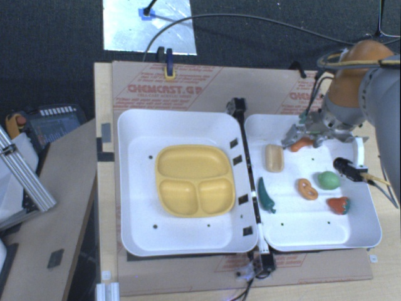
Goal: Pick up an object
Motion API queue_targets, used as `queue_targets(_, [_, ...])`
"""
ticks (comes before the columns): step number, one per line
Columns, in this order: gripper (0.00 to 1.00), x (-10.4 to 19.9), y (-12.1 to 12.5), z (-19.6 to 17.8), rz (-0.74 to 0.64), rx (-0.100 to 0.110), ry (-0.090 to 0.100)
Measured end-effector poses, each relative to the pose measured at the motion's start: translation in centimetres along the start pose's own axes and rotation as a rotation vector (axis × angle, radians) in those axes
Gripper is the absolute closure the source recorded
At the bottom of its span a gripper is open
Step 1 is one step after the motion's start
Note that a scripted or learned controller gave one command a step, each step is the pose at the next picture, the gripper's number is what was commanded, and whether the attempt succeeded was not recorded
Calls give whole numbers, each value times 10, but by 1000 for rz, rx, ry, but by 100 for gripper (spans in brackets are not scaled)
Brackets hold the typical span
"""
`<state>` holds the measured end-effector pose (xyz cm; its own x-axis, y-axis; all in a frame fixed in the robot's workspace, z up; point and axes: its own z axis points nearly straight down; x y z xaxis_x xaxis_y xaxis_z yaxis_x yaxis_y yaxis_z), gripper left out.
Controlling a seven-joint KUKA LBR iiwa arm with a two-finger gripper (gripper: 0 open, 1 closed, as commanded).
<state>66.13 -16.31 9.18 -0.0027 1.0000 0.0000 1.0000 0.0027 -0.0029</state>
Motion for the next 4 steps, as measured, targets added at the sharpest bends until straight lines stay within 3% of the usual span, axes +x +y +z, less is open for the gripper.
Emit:
queue_targets(1, [100,0,1,-13,-1,-1,0])
queue_targets(4, [100,-16,5,-156,1,-11,-3])
